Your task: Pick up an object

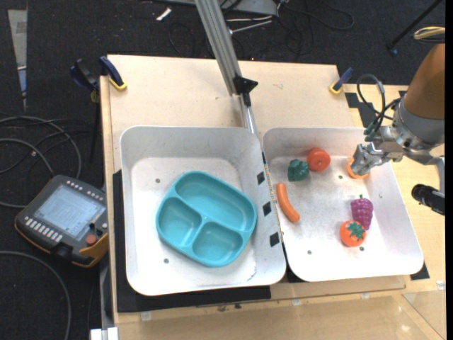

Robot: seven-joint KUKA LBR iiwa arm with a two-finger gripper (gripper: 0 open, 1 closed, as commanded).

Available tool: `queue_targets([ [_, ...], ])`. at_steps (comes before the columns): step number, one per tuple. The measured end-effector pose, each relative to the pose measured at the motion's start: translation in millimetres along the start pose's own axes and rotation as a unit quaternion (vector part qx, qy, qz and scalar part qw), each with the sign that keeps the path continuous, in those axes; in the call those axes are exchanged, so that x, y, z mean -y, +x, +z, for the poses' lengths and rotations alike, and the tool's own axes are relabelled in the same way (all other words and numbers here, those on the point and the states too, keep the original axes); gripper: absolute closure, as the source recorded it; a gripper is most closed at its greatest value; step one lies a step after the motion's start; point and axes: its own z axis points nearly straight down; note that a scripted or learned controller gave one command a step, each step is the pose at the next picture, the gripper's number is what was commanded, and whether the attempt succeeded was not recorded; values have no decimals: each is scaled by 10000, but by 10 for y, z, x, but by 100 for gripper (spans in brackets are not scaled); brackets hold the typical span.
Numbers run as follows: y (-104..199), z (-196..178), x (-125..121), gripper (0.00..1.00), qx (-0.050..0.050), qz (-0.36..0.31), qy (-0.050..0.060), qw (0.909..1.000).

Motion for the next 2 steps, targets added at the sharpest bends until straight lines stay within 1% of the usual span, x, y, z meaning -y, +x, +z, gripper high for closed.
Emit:
queue_targets([
  [1,1,12,-6,100,-9,0,27,10000],
  [2,471,47,79,100,-22,-25,44,10000],
])
